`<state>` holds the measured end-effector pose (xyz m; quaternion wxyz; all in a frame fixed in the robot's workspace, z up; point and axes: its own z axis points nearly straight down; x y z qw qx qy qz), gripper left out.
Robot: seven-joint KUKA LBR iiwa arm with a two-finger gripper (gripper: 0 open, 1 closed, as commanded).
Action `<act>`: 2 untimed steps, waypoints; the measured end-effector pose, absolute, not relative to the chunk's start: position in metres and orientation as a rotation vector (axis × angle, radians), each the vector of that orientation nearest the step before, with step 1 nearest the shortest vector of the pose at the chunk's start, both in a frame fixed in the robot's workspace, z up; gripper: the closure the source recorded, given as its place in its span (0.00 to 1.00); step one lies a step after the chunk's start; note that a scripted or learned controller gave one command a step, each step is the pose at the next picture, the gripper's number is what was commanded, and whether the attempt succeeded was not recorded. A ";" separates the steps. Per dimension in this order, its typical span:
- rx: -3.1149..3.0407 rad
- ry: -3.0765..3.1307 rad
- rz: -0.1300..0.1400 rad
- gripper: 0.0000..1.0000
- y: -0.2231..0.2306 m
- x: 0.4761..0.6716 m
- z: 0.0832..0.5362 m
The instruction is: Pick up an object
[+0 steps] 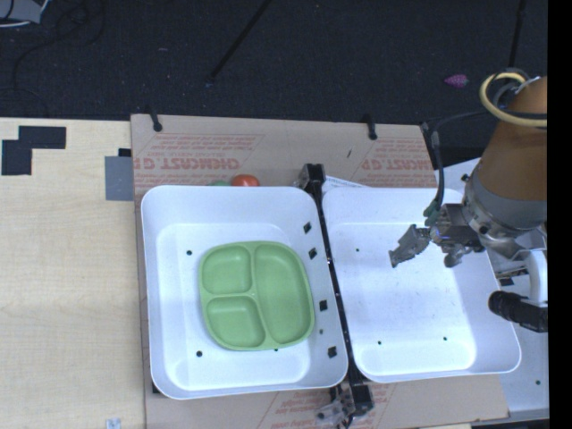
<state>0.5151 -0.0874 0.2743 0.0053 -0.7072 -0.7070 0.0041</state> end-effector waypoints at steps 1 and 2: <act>-2.218 -2.220 0.003 0.00 -0.088 0.517 0.279; -2.216 -2.216 0.008 0.00 -0.087 0.519 0.215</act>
